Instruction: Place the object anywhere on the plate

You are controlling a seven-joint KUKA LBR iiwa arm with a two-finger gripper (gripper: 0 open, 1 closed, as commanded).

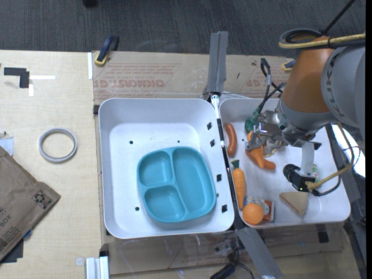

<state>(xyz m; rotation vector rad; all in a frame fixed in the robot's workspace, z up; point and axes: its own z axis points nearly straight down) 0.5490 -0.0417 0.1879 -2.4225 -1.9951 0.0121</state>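
A blue plate (174,183) with three compartments lies in the left bin (116,156), and nothing rests on it. In the right bin (331,214) my gripper (260,144) hangs low over a small orange toy food piece (264,161), close to its upper end. Whether it touches the piece cannot be told. The grey arm with its orange band (308,80) reaches in from the right above the bin.
The right bin also holds a red sausage (231,139), a carrot (239,182), an orange (253,213) beside a small packet, and a bread wedge (294,203). A tape ring (58,145) and a cardboard box (20,205) lie on the bench at left.
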